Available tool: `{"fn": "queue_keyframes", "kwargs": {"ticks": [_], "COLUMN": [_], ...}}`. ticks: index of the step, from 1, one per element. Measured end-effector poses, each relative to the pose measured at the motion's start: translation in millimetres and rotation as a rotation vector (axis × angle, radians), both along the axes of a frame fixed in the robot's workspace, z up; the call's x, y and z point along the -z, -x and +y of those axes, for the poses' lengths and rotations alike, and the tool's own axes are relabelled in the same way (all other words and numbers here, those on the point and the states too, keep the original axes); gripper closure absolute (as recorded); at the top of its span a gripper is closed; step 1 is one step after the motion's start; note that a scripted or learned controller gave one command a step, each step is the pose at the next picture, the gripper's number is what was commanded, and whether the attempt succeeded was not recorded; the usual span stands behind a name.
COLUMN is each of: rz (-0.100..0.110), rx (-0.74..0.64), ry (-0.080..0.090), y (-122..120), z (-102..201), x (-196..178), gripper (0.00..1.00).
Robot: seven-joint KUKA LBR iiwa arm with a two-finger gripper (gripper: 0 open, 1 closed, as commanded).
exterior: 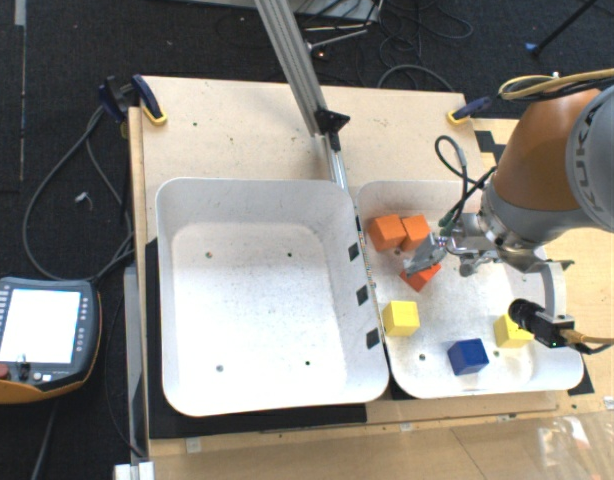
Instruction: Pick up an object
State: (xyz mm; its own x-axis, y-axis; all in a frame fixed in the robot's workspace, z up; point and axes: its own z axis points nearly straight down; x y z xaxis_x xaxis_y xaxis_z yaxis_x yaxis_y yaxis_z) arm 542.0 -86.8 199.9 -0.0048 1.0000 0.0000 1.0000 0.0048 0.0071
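Note:
My gripper reaches into the right bin from the right, low over a small red-orange block that it partly covers. Just behind it, two orange blocks sit side by side near the bin's back left. A yellow block lies in front of the gripper. At the bin's front a blue block rests, and a second yellow block lies to its right, partly behind a black part of the arm.
The left bin stands beside the right one, their rims touching. A slanted metal pole runs from the top down to the bins' shared back edge. A teach pendant lies off the bench at left.

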Motion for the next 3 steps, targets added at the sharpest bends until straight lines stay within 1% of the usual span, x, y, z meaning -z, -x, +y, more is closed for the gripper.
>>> {"fn": "queue_keyframes", "kwargs": {"ticks": [1, 3], "rz": [0.007, 0.007], "rx": [0.002, 0.002], "ry": [0.001, 0.001], "y": [0.9, 1.0], "z": [-1.4, -1.4], "x": [4.7, 4.8], "gripper": [0.0, 0.0]}}
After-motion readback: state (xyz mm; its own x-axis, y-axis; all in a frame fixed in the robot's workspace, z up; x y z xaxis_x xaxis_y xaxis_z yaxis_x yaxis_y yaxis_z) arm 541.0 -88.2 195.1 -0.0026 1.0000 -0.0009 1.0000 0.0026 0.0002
